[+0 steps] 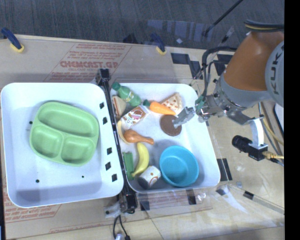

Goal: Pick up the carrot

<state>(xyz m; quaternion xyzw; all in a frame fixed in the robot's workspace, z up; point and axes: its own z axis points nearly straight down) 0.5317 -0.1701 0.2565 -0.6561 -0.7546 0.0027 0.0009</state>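
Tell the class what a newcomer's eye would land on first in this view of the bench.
The green divided plate stands out, lying alone in the left bin. The right bin is crowded with toy food: a bright blue bowl at its near right, a banana beside it, and the carrot near the far side. The arm's tool hangs over a brown disc, just right of the carrot.

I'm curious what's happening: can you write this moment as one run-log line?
task: pick up carrot | gripper: above brown disc, right bin | carrot: lying free, not held | left bin: green tray
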